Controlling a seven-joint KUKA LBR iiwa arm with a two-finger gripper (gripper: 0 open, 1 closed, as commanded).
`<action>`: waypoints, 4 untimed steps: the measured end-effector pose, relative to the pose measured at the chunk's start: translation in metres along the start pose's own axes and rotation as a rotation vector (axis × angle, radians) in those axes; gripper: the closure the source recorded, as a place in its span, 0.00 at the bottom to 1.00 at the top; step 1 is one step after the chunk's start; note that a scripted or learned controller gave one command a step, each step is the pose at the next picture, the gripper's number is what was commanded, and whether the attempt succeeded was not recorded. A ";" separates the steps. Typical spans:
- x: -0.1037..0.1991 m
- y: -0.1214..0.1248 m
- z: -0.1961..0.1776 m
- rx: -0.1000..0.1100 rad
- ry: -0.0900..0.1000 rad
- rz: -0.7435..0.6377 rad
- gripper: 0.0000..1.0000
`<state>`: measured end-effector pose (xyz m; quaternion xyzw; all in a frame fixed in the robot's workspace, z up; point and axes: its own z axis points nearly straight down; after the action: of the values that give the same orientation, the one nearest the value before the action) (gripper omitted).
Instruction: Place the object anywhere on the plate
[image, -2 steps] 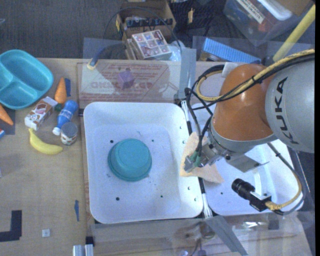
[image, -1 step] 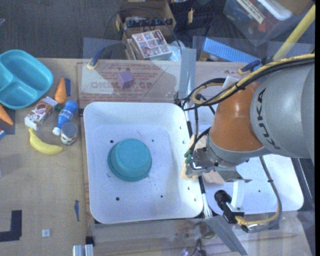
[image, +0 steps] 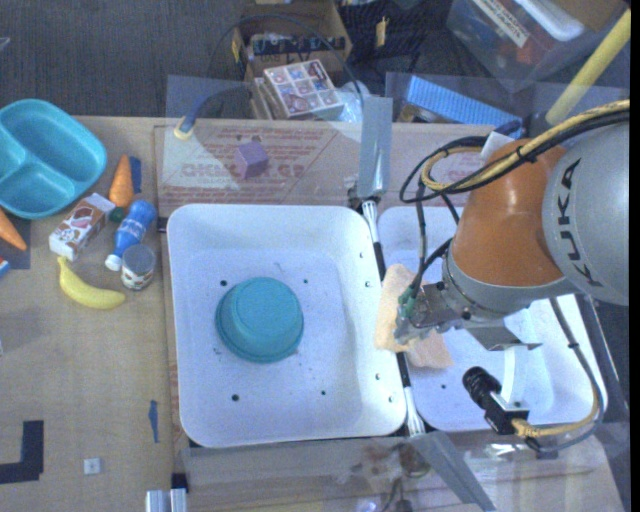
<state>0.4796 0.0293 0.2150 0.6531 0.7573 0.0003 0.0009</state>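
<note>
There were two white bins (image: 190, 300), one teal plate (image: 260, 318), one yellow sponge (image: 392, 310), one banana (image: 85, 290), two carrots (image: 121, 182), one blue bottle (image: 132, 232), one purple cube (image: 252, 157).

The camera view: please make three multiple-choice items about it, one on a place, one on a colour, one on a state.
1. Where is the teal bowl?
A. in the left bin
B. in the right bin
C. on the bench outside the bins

2. What colour is the fruit lying left of the left bin?
A. red
B. yellow
C. purple

3. How does the teal bowl stand?
A. upright, opening upward
B. on its side
C. upside down, base upward

Answers:
1 A, it sits on the floor of the left bin.
2 B, the banana on the bench is yellow.
3 C, its flat base faces up and no hollow shows.
</note>
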 end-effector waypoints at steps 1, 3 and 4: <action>0.054 0.051 0.031 0.001 0.000 0.105 1.00; 0.136 0.102 0.027 0.001 0.000 -0.128 1.00; 0.137 0.102 0.026 0.001 0.000 -0.129 0.00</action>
<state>0.5608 0.1796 0.1888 0.6030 0.7978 0.0001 0.0007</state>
